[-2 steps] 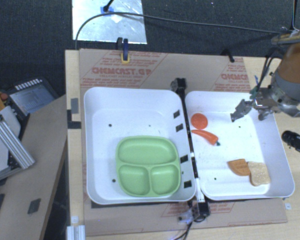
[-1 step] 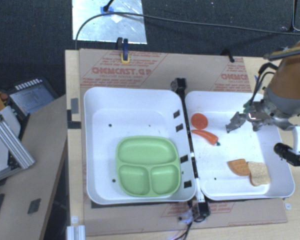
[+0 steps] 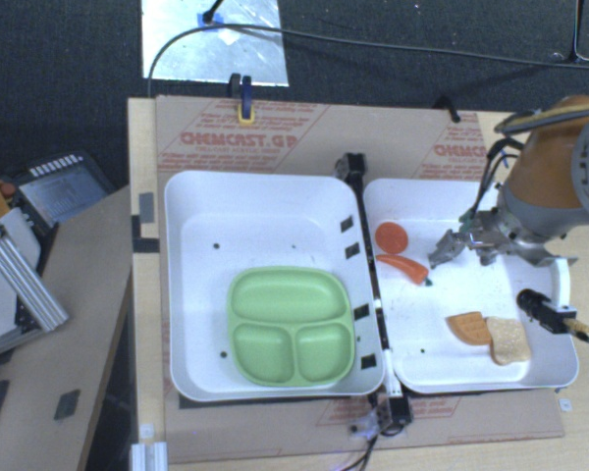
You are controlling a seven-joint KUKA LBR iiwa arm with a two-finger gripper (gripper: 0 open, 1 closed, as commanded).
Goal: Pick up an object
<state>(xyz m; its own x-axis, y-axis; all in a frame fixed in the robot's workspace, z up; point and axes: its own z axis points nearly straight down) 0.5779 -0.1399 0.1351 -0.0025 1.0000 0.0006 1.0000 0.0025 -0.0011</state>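
Note:
The right white bin [image 3: 565, 371] holds a round red slice [image 3: 392, 235] at its upper left. Just below that slice lies an orange carrot-like piece [image 3: 403, 267]. A brown toast-like piece [image 3: 468, 328] and a paler bread piece [image 3: 509, 341] lie together near the bin's front right. My gripper [image 3: 444, 254] hangs low over the middle of this bin, pointing left. Its tip is just right of the carrot piece and below right of the red slice. Nothing is seen held in it.
The left white bin [image 3: 191, 263] holds a green divided plate [image 3: 291, 325] toward its front. A black divider strip [image 3: 366, 263] runs between the bins. The grey arm with its orange band [image 3: 555, 170] covers the right bin's upper right. A black part [image 3: 540, 310] sticks out below the wrist.

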